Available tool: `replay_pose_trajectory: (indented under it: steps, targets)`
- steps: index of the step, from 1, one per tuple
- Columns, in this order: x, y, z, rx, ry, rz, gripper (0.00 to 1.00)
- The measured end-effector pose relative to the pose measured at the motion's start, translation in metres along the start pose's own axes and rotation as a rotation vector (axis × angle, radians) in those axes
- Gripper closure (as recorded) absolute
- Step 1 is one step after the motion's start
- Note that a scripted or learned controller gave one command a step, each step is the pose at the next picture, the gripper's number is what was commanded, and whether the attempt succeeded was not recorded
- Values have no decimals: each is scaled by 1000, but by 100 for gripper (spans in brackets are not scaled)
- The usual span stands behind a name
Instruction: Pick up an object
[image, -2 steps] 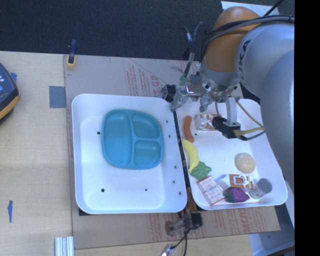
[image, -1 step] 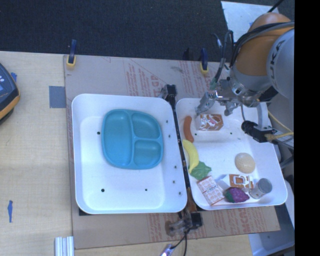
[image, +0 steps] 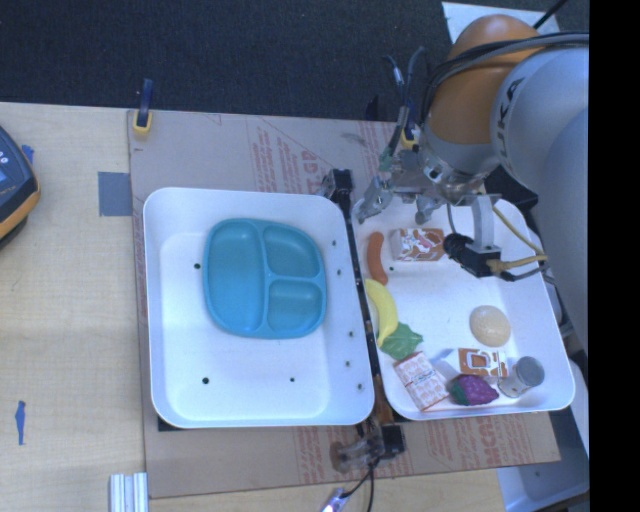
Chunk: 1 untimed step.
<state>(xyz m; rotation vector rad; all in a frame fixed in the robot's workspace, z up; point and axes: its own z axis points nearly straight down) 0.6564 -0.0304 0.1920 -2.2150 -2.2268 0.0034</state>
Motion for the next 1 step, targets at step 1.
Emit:
replay_pose_trajectory:
  steps: [1]
  targets:
    - [-77, -1, 65, 3, -1, 2, 0]
